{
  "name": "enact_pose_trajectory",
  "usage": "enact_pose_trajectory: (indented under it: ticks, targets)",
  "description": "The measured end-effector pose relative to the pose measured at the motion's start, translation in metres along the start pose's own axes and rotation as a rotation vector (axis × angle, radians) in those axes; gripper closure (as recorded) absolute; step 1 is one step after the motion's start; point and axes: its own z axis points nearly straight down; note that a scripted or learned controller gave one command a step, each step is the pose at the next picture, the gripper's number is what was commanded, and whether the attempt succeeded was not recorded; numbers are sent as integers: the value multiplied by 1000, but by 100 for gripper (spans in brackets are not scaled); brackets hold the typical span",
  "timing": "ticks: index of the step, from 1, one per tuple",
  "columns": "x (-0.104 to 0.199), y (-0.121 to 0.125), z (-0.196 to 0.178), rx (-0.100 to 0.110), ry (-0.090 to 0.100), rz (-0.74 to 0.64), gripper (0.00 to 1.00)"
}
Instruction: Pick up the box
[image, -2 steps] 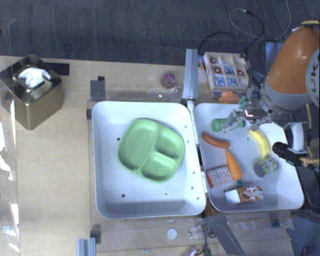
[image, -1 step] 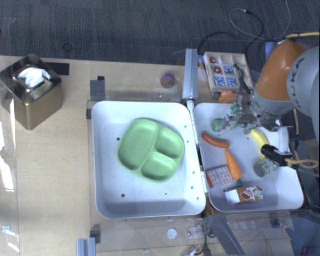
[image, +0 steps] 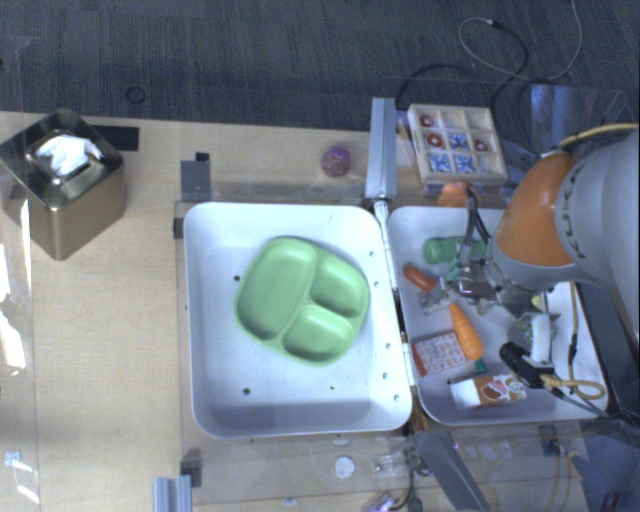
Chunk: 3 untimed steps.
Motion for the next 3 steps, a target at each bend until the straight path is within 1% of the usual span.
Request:
enact_pose_trajectory:
  ticks: [1, 2, 3]
  targets:
    - [0, -54, -2, -3, -1, -38, 0]
    - [10, -72, -2, -10, -3, 105, 0]
    - [10, -69, -14, -18, -5, 104, 100]
